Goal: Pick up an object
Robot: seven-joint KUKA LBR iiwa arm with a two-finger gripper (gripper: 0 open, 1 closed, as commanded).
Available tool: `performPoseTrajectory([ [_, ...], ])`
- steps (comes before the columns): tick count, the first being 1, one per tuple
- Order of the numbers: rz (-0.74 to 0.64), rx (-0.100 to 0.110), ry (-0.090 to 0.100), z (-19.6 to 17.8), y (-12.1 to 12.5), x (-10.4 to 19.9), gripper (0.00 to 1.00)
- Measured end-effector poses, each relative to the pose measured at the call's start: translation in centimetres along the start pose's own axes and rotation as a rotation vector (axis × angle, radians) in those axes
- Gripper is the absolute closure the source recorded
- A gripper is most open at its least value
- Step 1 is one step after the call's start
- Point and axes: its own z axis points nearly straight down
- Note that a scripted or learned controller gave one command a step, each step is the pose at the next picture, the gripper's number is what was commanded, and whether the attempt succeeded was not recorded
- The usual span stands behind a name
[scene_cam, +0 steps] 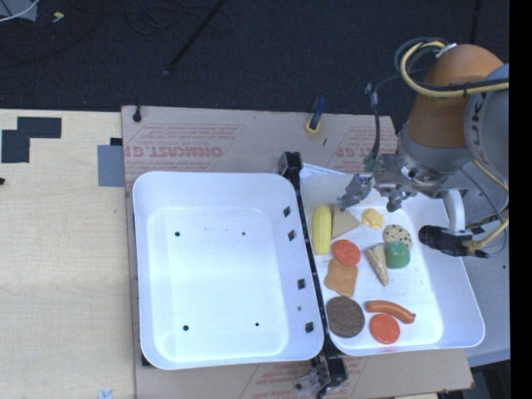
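Note:
The right white bin [453,298] holds several toy foods: a yellow corn cob [322,229], a pale cheese wedge [345,221], a small yellow piece [372,219], a red tomato slice [347,253], a cookie [397,234] on a green cylinder [397,257], a beige cone [378,265], an orange slice [341,278], a brown patty [344,316], a sausage [389,309] and a red-orange disc [384,329]. My gripper [374,198] hovers open over the bin's far end, just above the cheese wedge and the yellow piece, with nothing between its fingers.
The left white bin [216,264] lies beside the right one, with a black divider [301,248] between them. Both rest on a cardboard sheet [216,140]. A black cable end [445,239] hangs from the arm over the right bin's right side.

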Motion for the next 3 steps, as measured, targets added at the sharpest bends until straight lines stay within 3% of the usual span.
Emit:
performPoseTrajectory([
  [1,0.006,-0.002,-0.005,12.4,-2.8,-2.2,0.0],
  [2,0.008,0.001,0.001,11.1,-2.7,-2.1,1.0],
  [3,-0.006,-0.015,0.0,1.4,3.2,3.5,1.0],
])
